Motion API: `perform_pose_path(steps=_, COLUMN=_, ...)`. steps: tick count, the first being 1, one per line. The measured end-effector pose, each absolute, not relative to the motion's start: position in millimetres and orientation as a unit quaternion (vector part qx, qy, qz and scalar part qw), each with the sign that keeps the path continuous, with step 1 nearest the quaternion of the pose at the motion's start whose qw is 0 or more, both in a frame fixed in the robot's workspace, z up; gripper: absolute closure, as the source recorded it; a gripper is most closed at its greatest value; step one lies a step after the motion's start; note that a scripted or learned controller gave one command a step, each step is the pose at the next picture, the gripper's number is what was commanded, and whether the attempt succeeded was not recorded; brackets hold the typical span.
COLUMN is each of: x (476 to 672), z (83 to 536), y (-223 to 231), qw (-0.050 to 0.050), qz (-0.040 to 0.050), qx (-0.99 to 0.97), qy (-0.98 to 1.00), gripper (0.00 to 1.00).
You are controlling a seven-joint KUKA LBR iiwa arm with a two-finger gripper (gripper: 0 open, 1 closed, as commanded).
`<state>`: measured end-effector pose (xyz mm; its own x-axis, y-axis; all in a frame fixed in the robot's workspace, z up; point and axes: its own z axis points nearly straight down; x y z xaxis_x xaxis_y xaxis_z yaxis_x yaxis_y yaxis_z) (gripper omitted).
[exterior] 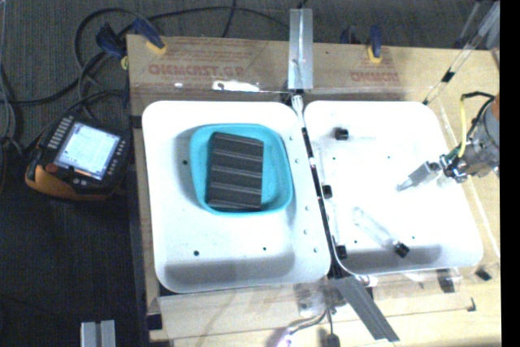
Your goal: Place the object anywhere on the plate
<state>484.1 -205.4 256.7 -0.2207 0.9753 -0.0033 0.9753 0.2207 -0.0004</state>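
Two shallow white bins sit side by side on the counter [244, 65], with a metal divider rail [301, 53] running away from the seam between them at the far side. Left bin [175, 256]: holds a teal plate [280, 175], roughly square with rounded corners, lying in the far half of the bin. A dark grey ribbed block [236, 171] lies flat on the plate, well inside its rim, long side running near to far and tilted slightly; four raised ribs cross its top face. The block is resting on the plate and nothing touches it. Right bin [374, 118]: a clear, hard-to-read plastic piece [370, 225] lies in the near half, and a small black item [341, 133] sits near the far-left corner. Small black clips [326, 191] mark the seam edge between the bins. The arm enters from the right, and its pincer [414, 177] hangs over the right-hand part of the right bin, pointing left, well apart from the plate and the block. The pincer tips read as one pale narrow wedge; whether they are apart or together cannot be told at this resolution, and nothing can be made out between them. Off the counter on the left, on the dark carpet, a control pendant [81, 152] with a lit screen lies with black cables looping round it. Two clamps [146, 34] hold the far edge of the counter.
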Motion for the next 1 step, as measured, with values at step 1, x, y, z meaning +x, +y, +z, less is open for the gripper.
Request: perform_pose_path(steps=1, x=483.4, z=168.3, y=-174.4, qw=-0.002, qz=-0.0006, qx=0.644, qy=0.765, gripper=0.00)
